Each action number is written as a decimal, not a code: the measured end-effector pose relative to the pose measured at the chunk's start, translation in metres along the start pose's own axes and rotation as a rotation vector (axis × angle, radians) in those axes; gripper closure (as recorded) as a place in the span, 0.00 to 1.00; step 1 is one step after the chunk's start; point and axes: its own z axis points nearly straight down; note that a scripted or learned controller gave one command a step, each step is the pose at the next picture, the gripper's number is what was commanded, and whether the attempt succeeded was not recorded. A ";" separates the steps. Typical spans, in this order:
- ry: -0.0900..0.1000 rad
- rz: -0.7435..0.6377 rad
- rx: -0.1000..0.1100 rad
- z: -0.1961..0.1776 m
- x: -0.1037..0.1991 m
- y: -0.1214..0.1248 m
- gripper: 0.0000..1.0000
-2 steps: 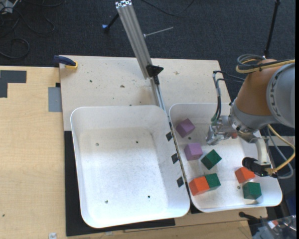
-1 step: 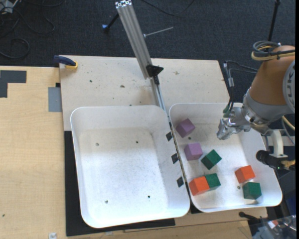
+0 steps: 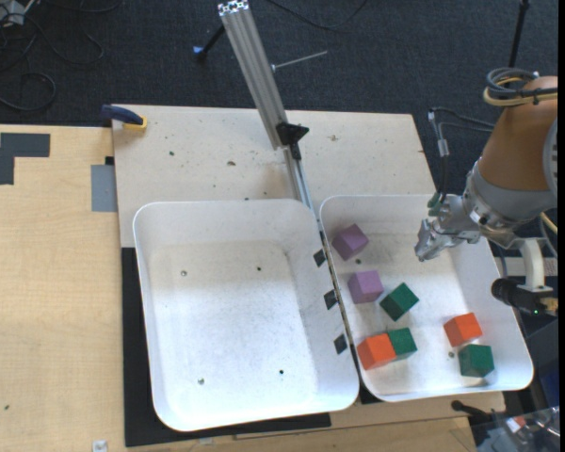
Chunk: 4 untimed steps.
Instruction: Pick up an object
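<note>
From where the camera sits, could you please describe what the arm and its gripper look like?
The arm is a thick rounded body, orange-brown above the wrist with grey below. The gripper is small, metallic grey with a touch of green near its mount. Dark cables loop above the arm.

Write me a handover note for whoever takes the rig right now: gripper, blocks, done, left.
Gripper: over the upper part of the right bin, above the floor, nothing seen between its fingers; open or shut is unclear.
Blocks, all in the right bin: two purple blocks, three green blocks, two orange blocks. The near orange and green pair sit touching.
Left bin: no blocks seen in it.
Done: no pick yet.
Left: grasp and lift one block; the upper purple one looks nearest the gripper.
</note>
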 end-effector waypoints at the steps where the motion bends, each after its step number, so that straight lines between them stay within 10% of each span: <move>1: 0.001 -0.012 0.001 -0.003 0.041 0.009 1.00; 4: 0.001 -0.013 0.001 -0.006 0.205 0.048 1.00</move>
